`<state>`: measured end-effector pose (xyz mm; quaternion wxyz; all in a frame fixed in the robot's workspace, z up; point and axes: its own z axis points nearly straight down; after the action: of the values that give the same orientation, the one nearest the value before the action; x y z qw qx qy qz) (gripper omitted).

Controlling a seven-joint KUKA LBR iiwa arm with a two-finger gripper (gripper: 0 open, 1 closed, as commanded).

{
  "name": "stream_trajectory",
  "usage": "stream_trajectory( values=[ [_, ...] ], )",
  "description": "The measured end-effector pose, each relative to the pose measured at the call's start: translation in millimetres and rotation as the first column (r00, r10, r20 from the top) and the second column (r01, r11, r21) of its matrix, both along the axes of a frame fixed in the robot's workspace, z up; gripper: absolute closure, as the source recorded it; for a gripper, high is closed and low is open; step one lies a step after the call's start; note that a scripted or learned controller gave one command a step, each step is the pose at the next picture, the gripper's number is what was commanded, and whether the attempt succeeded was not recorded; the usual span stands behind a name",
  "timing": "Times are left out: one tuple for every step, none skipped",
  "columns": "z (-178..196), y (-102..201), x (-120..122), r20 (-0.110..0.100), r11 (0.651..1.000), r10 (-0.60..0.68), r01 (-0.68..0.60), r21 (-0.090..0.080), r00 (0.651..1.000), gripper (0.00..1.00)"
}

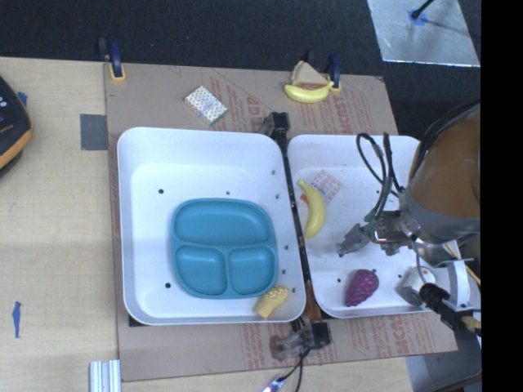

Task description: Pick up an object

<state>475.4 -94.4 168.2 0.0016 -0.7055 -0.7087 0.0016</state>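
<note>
Camera view: 2 white bins side by side on brown cardboard on the counter [49, 243]. Left bin [135, 166] holds a blue 3-section tray [223, 246] mid-frame, plus a small yellow corn-like piece [272, 300] at the bin's lower right corner, touching the wall. Right bin [327, 149] holds a yellow banana [312, 209] near its left wall, a small patterned packet [327, 184] just above and right of it, and a purple grape bunch [361, 287] near the bottom edge.

Arm [448, 182] enters from the right, its bulk cut off at the frame edge and covering the right part of the right bin. Tool [353, 242] sits low over the right bin, between banana and grapes, apart from both. Nothing visible between its fingers; they look spread, released, but the tips are dark and small, hard to read. Black cables [377, 158] loop above it.

Outside the bins, top of frame: a second banana [307, 93] with a sandwich-like piece [309, 73] behind it, partly hidden, and another patterned packet [205, 104] at upper centre-left. A dark-and-yellow device [10, 125] is cut off at the left edge. Clamp hardware between the bins at bottom is blurred.
</note>
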Motion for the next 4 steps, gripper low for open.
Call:
stream_trajectory(
  values=[
    [-77.3, -16.0, -0.3, 0.0, 1.0, 0.0, 0.0, 0.001, 1.0, 0.0],
    [-76.5, -65.9, 0.4, 0.003, 1.0, -0.002, 0.002, 0.0, 1.0, 0.0],
    [-27.6, -73.7, 145.0, 0.005, 1.0, 0.0, 0.0, 0.0, 1.0, 0.0],
    [-10.8, 4.2, 172.9, 0.002, 1.0, 0.001, -0.001, 0.001, 1.0, 0.0]
  ],
)
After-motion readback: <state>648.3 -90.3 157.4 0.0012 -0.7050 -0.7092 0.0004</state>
